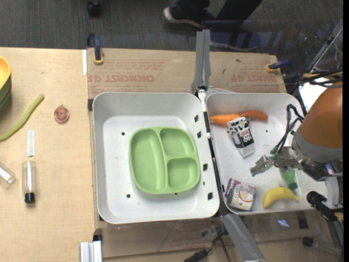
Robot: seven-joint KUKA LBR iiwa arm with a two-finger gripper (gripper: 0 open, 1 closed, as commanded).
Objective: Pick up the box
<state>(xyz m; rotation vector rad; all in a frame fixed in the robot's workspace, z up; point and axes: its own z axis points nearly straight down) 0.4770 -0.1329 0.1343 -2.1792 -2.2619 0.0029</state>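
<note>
Left bin point(109, 162): it is holding one green plate point(163, 160) with three parts. The plate is lying flat in the middle, and white floor is showing all around it.

Right bin point(275, 100): it is holding a carrot, a box, a banana, a small packet and a green thing.

Carrot point(240, 117): it is lying along the far side of the right bin.

Box point(241, 134): it is black and white and is lying just near of the carrot, touching it. It is sitting in the far left part of the right bin.

Banana point(280, 196): it is lying near the near edge of the right bin.

Small packet point(240, 195): it is sitting in the near left corner, left of the banana.

Green thing point(289, 178): it is partly hiding under the arm, just above the banana.

Gripper point(260, 167): it is reaching in from the right and pointing left, over the middle of the right bin. Its fingers are standing apart with nothing between them. It is near the box but not touching it.

Open room: bare white floor is showing between the box and the small packet.

Bench point(49, 212): some small things are lying on the wood to the left of the bins.
</note>
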